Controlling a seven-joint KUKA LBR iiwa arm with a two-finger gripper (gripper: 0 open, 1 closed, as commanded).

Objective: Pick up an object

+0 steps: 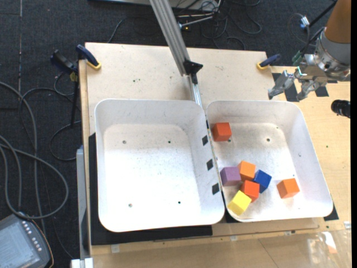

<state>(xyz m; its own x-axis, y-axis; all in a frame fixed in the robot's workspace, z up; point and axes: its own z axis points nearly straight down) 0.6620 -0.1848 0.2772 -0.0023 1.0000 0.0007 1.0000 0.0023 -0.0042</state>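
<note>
- Dark carpet with cables surrounds the desk (145, 71).
- End effector (294, 87) hangs above the right bin (304, 121) back corner, fingers spread, pinching nothing; arm cut off.
- Cubes cluster at the front: purple cube (230, 176), yellow cube (240, 202); lone orange cube (222, 131) easiest.

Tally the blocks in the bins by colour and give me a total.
Orange blocks: 4
Purple block: 1
Blue block: 1
Yellow block: 1
Total: 7, all in the right bin.
</note>
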